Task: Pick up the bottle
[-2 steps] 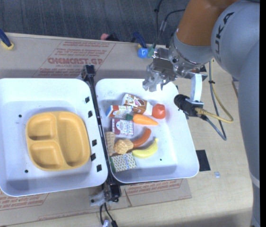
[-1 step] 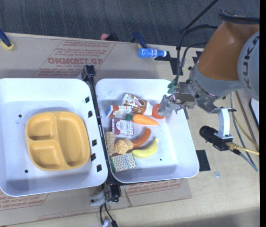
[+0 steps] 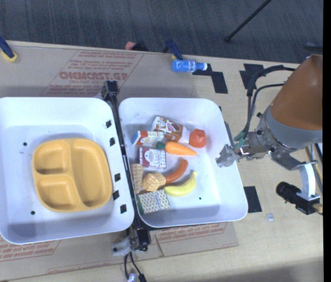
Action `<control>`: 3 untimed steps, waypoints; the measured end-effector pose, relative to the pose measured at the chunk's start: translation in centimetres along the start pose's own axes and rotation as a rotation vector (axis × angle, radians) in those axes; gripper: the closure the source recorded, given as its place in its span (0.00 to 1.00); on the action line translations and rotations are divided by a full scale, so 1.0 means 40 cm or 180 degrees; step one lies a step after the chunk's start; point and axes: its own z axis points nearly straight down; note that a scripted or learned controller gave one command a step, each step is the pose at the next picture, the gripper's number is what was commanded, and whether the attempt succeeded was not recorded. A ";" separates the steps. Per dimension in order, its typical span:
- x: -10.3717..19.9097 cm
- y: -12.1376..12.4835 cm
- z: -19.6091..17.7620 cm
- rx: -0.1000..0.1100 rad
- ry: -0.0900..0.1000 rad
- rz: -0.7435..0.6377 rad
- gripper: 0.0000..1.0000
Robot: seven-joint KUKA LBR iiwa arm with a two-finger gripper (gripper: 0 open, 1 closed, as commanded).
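Note:
A small red-and-white bottle (image 3: 148,138) lies on its side in the right bin (image 3: 228,187), at the upper left of a pile of toy food, touching a printed carton (image 3: 169,128) and a carrot (image 3: 181,149). My gripper (image 3: 226,156) hangs at the bin's right rim, well to the right of the bottle. It is level with the carrot, and nothing shows in it. The grey arm with its orange band (image 3: 299,98) reaches in behind it from the right.
Also in the right bin are a tomato (image 3: 197,137), sausage (image 3: 177,170), banana (image 3: 181,186), cookie (image 3: 151,182) and small boxes (image 3: 153,201). The left bin (image 3: 0,157) holds a yellow divided tray (image 3: 71,173). Blue clamps (image 3: 184,66) sit on the cardboard's far edge.

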 end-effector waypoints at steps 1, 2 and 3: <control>-0.051 -0.009 0.020 -0.0003 -0.0003 0.0376 1.00; 0.132 0.005 0.023 0.0006 0.0001 0.0322 1.00; 0.019 -0.003 -0.133 -0.0005 -0.0001 0.0951 1.00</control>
